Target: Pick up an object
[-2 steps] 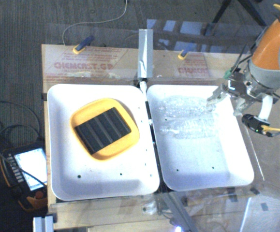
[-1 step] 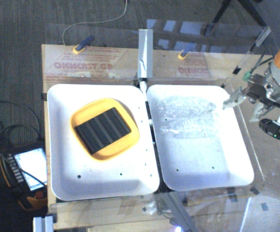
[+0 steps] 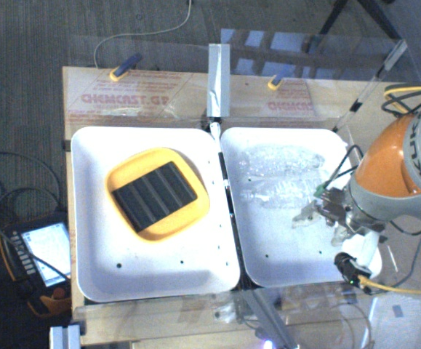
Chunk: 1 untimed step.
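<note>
the gripper is hung low at the right bin's right side, perhaps to reach the clear plastic wrap, though its state cannot be told.

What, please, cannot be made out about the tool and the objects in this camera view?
- Tool: small and cluttered with cables over the right bin; its state is unreadable.
- Clear plastic object: transparent against white, outline uncertain.
- Arm: cut off by the right edge.

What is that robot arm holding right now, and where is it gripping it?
It cannot be told. The gripper sits over the right bin, above some clear crinkly plastic, too blurred to judge. The yellow object lies untouched in the left bin.
</note>
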Each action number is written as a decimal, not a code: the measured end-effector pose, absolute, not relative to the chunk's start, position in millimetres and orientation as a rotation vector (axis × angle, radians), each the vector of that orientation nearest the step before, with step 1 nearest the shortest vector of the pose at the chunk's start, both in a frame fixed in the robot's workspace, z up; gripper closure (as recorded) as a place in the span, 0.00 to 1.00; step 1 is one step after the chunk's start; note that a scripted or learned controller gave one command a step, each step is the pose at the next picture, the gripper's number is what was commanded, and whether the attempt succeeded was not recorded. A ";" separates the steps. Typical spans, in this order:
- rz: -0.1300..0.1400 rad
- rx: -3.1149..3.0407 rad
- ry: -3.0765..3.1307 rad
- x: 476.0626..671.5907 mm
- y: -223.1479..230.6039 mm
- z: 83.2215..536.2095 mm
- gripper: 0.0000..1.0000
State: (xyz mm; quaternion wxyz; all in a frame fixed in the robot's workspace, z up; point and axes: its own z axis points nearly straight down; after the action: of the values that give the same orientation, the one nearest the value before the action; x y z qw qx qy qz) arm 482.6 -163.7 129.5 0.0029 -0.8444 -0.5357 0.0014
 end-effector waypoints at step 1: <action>0.006 -2.803 -1.414 506.4 -205.7 139.4 0.00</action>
State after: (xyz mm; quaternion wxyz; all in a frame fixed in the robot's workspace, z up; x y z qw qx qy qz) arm 506.4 -205.7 139.4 0.0009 -0.8928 -0.4504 0.0018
